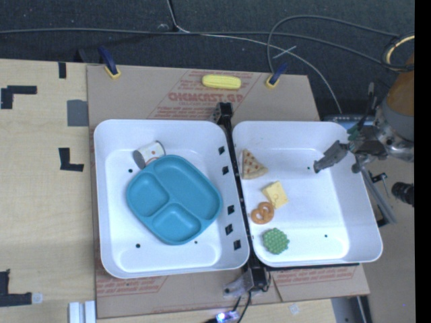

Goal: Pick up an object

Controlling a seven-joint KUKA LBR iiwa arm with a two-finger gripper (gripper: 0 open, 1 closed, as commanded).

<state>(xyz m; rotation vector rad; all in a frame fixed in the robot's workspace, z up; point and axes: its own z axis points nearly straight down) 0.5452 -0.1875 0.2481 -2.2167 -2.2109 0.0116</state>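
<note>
The gripper [335, 155] hangs over the right rim of the right bin [350, 237], reaching in from the arm's orange-banded wrist [403, 96]; one dark finger juts down and left over the white floor, and whether its fingers stand apart or together cannot be told from this angle, though nothing shows between them. Nearest to it, off to its left and a little lower in the view, lies a yellow cheese wedge [275, 194], with a brown pretzel [262, 212] just beside that wedge on its far-lower side. Straight left of the gripper, against the dividing wall, sits a pizza slice [251, 165]. Further down from the tool, near the bin's front wall, rests a green bumpy ball [275, 240]. All four pieces lie well apart from the gripper, none touching it. Beyond the divider, the left bin [111, 180] holds a blue sectioned plate [174, 199], lying flat and turned at a slant, and past that, at the plate's upper left corner, a small white cup [148, 153] lies on its side. Farthest off, up on the cardboard sheet [168, 93] behind both bins, lies a yellow banana-like piece [221, 81].
</note>
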